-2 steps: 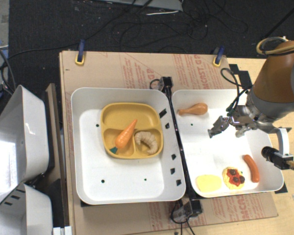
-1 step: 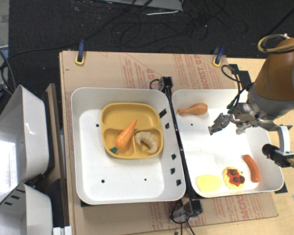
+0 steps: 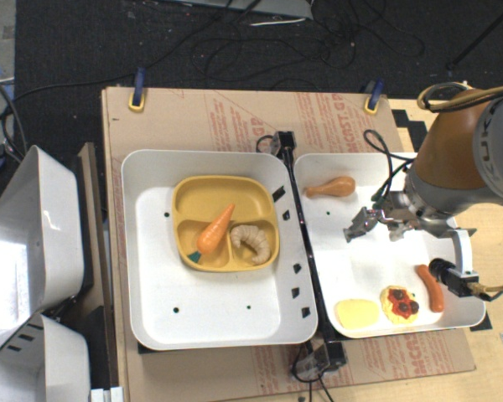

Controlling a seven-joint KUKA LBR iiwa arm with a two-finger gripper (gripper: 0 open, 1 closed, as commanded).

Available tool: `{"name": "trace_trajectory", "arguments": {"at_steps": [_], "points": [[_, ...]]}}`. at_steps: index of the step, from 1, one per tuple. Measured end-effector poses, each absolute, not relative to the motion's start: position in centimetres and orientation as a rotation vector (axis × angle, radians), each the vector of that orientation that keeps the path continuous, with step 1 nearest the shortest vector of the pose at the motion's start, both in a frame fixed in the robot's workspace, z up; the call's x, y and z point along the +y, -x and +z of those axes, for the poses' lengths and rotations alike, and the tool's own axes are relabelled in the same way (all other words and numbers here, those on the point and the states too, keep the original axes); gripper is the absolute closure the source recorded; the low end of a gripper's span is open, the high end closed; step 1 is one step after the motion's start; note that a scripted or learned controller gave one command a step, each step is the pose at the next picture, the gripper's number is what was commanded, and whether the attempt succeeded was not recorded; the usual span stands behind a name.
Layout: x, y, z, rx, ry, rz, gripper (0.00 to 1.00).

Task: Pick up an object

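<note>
The gripper (image 3: 362, 224) hangs over the bare middle of the right bin (image 3: 327, 296), and whether its fingers are spread or closed cannot be told from this angle; nothing shows between them. By that look no object has been picked up yet, so the whole grasp is left. Nearest candidates lie in the same bin: a chicken drumstick (image 3: 331, 188) just above, a yellow slice (image 3: 357, 313), a small pizza (image 3: 400, 304) and a sausage (image 3: 431, 286) along the lower edge. The left bin (image 3: 151, 308) holds a yellow plate (image 3: 184, 199) with a carrot (image 3: 215, 229) and a shrimp (image 3: 251, 242).
</note>
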State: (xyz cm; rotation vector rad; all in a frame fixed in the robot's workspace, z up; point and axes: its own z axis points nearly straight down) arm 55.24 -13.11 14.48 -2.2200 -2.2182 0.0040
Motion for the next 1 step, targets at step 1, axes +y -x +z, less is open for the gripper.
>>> {"name": "trace_trajectory", "arguments": {"at_steps": [1], "points": [[-13.05, -55.17, 9.13, -2.217, 2.221, 0.004, 0.0]]}}
